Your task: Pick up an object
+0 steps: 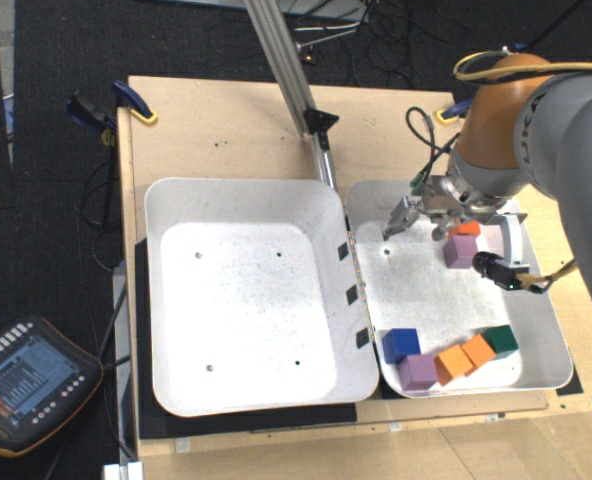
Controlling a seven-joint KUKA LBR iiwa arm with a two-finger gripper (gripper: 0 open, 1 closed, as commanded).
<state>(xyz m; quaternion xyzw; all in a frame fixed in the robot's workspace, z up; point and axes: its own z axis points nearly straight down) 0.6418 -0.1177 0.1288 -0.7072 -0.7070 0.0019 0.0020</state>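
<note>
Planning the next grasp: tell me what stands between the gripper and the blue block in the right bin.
Nothing visible. The gripper hangs over the far part of the right bin; bare white floor lies between it and the blue block at the near edge.

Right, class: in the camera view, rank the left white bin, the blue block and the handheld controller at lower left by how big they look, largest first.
1. Left white bin, easily the largest.
2. Handheld controller; it is cut off by the frame edge, so its full extent is unsure.
3. Blue block, smallest.

Floor: dark carpet (56, 28) around my bench — cables trailing at top.
Bench: pale wood (226, 128) (clamped at corners).
Pendant: lower left (26, 383).
</note>
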